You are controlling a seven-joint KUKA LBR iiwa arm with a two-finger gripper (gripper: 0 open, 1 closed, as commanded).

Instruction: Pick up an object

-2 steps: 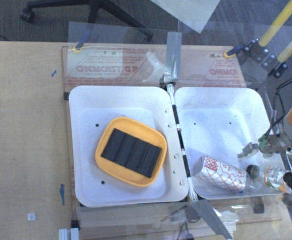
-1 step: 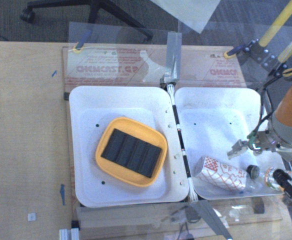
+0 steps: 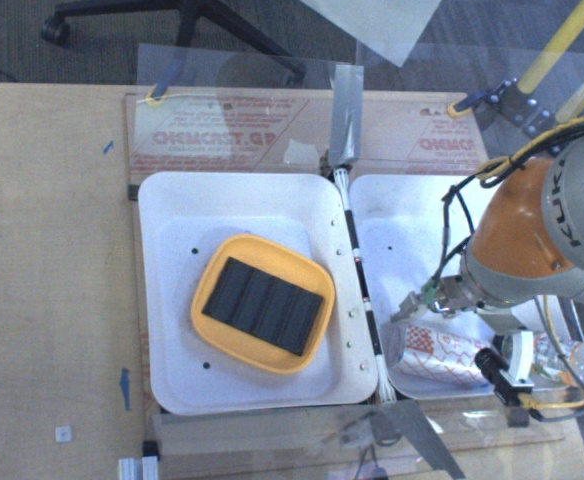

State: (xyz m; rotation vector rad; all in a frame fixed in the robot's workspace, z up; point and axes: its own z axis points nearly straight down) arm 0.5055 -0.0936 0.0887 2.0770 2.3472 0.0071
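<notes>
1. Nearest me, along the front edge of the right bin (image 3: 412, 183), I see a paper-wrapped object (image 3: 440, 352) lying on its side. It is pale with a red checked print, and one crumpled end points towards the divider between the bins.
2. Just right of it lies something clear and crinkled, like a plastic wrapper (image 3: 572, 358), partly behind the arm's cables, so I cannot tell what it is.
3. The gripper (image 3: 424, 303) hangs low over the right bin, just above the wrapped object's left end. I cannot tell from here whether it is spread or pressed together, and I see nothing held in it.
4. The arm (image 3: 532, 233), grey with its orange band, covers most of the right bin's right side, leaving open floor only in the bin's far-left part.
5. In the left bin (image 3: 162, 268) sits a yellow tray-like object (image 3: 262, 301) with rounded corners and a dark ribbed inset. It is turned at a slant, with bare white floor all round it, well apart from the walls.
6. Farther off, the counter (image 3: 42, 268) is bare wood to the left, and a chair base (image 3: 192, 13) stands beyond it.
</notes>
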